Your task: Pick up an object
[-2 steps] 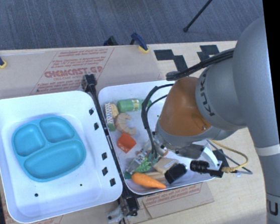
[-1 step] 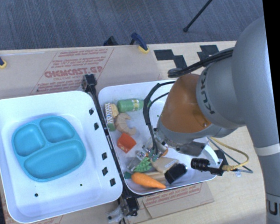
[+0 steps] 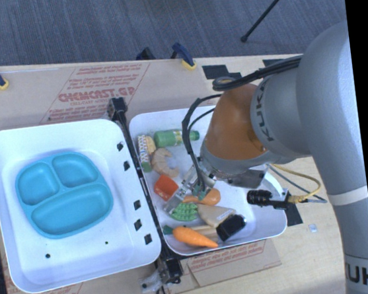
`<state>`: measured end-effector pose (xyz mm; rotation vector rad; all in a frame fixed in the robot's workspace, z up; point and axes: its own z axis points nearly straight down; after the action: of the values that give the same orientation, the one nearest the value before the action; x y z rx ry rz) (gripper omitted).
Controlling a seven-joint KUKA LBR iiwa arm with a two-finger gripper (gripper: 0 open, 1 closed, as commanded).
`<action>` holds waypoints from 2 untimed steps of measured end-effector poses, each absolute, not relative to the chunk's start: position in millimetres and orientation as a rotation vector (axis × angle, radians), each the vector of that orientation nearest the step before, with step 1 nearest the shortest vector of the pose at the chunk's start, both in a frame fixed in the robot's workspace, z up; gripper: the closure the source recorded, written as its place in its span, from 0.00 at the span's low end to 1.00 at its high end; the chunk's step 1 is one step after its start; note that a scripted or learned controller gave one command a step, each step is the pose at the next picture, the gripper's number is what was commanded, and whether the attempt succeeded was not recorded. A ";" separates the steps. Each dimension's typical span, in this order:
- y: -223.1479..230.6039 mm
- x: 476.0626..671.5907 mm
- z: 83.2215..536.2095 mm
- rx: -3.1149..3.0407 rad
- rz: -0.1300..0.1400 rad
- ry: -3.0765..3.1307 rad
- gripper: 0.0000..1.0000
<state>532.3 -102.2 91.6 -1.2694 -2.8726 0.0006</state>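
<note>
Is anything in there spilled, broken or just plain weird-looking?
Nothing looks spilled or broken. The right bin holds a jumble of toy food, such as a carrot and a green bottle, heaped loosely, with the gripper down among it. The blue divided plate sits flat in the left bin.

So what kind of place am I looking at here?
Likely a robotics lab test bench: a KUKA arm reaches into a white bin of toy food, the cardboard base is clamped down, and carpet lies beyond.
</note>
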 end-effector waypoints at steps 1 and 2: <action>-99.8 511.2 91.3 -1.123 0.001 -2.929 0.00; -94.2 512.7 91.3 -1.315 0.001 -2.852 0.00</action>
<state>512.7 -94.2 91.3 -1.3148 -2.8516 0.0009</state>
